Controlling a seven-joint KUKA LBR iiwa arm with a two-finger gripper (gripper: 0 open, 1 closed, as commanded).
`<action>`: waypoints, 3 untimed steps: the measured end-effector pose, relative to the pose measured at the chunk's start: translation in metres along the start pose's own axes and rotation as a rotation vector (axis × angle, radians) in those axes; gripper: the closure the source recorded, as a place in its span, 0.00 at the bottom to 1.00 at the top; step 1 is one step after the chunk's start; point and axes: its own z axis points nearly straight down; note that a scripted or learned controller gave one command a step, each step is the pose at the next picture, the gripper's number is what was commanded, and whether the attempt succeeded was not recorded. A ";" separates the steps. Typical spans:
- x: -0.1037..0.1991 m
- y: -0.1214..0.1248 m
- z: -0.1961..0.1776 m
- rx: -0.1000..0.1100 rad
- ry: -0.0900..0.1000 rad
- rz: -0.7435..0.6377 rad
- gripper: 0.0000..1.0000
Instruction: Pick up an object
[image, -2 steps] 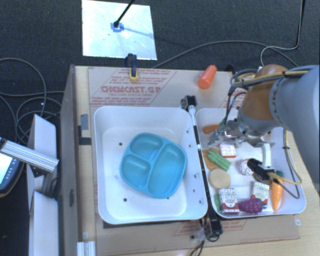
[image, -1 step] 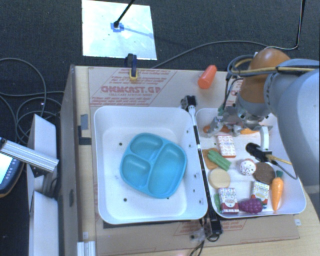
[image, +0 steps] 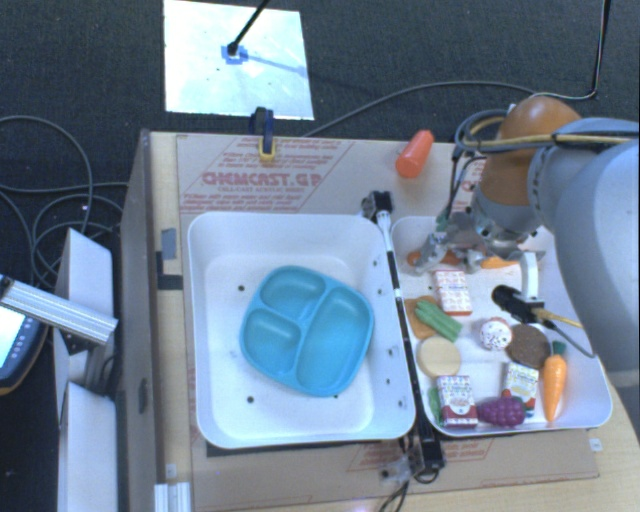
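Observation:
My gripper (image: 447, 252) is low over the back of the right bin (image: 597, 400), hanging from the grey wrist with the orange band. Just in front of it lies a red-and-white carton (image: 453, 292). A small orange piece (image: 415, 259) sits to its left and another orange piece (image: 493, 263) to its right. Further forward lie a green pod (image: 435, 320), a tan disc (image: 438, 356), a speckled white ball (image: 495, 333), a brown cookie (image: 527, 345), a carrot (image: 553, 385), purple grapes (image: 500, 410) and two more cartons (image: 457, 395) (image: 521, 380). I see nothing held.
The left bin (image: 215, 300) holds a blue divided plate (image: 306, 328). An orange cylinder (image: 414, 153) lies on the cardboard behind the right bin. A black-and-yellow clamp (image: 265, 132) stands at the back edge. The arm covers the right bin's back right corner.

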 end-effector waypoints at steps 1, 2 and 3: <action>-0.001 0.001 -0.011 -0.008 -0.003 -0.002 1.00; -0.046 -0.045 -0.071 -0.030 -0.005 0.002 1.00; -0.045 -0.045 -0.070 -0.028 -0.003 0.002 0.00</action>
